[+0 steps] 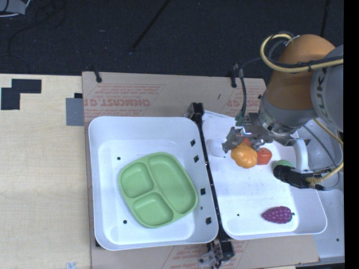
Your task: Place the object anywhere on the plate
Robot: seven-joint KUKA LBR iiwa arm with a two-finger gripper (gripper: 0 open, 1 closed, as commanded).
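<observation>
A green plate (158, 189) with three compartments lies in the left bin (106, 133). In the right bin (305, 223), my gripper (245, 144) hangs directly over an orange-yellow pepper-like object (244, 157). The object's top is hidden under the gripper, so I cannot tell whether it is gripped. A red object (264, 156) touches the orange one on its right. A purple bunch of grapes (277, 214) rests near the front right of the same bin.
A small green thing (283, 164) peeks out to the right of the red object. A black divider (205, 172) runs between the two bins. The arm comes in over the right bin's far right corner.
</observation>
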